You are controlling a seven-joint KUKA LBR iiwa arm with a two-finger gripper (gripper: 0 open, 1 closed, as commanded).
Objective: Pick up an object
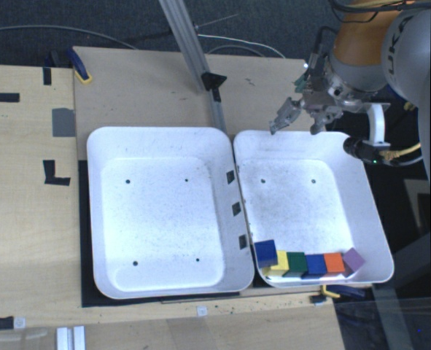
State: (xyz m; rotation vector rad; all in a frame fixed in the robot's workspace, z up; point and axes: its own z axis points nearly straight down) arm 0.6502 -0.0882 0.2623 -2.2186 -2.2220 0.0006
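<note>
Blocks (pixel 306 262), a whole row of them, are what we're after, and they sit packed along the lower edge of the right bin (pixel 361 195), toward the lower right of the frame. Our gripper (pixel 297 124) hangs over the upper rim of that same bin, well apart from them, fingers spread and nothing between them. So we judge the step in hand to be the approach: we need to travel down the frame across the bin before we descend. To do it well, we'd pick a block with free space beside it; the purple block (pixel 353 258) at the right end or the blue block (pixel 265 251) at the left end look like the kinder targets, since the middle ones touch their neighbours and the bin wall crowds them from below. We'd line the fingers up so they straddle one block only. As for looks: small cubes, blue, yellow (pixel 278 265), green (pixel 296 262), another blue, orange (pixel 333 262), purple, with flat faces that should grip well.
</note>
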